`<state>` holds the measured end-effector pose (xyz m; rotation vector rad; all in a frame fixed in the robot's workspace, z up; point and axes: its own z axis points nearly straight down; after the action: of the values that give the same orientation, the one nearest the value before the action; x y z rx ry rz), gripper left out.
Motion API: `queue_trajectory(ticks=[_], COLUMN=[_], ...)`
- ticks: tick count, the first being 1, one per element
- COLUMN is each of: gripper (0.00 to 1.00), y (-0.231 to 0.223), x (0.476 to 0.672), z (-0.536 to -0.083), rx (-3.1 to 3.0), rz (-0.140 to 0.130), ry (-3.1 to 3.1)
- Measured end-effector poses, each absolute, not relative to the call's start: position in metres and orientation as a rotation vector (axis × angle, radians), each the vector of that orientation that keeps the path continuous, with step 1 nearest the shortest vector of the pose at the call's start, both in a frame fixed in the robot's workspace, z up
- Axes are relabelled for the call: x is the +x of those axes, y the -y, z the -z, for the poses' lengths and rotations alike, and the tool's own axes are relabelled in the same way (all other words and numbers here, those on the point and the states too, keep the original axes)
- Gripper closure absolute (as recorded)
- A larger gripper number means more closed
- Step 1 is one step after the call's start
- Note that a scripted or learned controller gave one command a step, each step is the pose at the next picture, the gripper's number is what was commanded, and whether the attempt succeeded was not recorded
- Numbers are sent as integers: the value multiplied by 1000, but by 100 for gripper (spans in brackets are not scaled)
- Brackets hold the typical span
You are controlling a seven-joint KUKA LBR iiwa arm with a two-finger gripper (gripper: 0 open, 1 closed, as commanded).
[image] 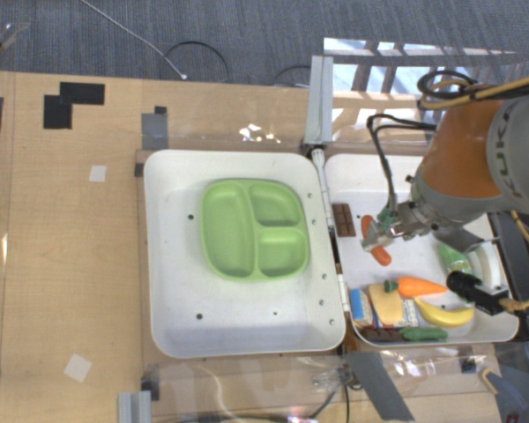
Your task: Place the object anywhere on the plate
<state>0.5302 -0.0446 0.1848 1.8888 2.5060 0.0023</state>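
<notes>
- Green plate (252, 229), three wells, lies flat in the middle of the left bin (172, 324), with nothing on it.
- Right bin (353, 173) holds the loose items: a red-orange sausage-like piece (373, 237) toward 9 o'clock, a brown bar (342, 220) at the bin's 9 o'clock edge, a carrot (420, 286) and banana (447, 315) toward 6 o'clock, a green piece (452, 258) at 3 o'clock.
- Hand (383, 234) sits low over the right bin, right at the red piece, which shows above and below its tip. Whether that piece is between the fingers, and whether the hand is open or closed, I cannot tell; the tip is too small and cluttered.
- Step in hand, as I judge it: the pick, not the carry. The likely object is the red piece, and it is in the right bin, well apart from the plate.
- Arm (463, 152) comes in from 3 o'clock, orange band over the bin's 1 o'clock corner, wrist angled down toward 8 o'clock.
- Next move calls for a sure grip, a lift above the wall between the bins, then travel toward 9 o'clock to set down over any well.
- Risk: the brown bar lies just beside the hand and could be nudged.
</notes>
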Motion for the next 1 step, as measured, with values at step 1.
queue_trajectory(ticks=[1], gripper=[100], y=[-29], x=[578], z=[-185], rx=[1641], rz=[-6], ry=[-2675])
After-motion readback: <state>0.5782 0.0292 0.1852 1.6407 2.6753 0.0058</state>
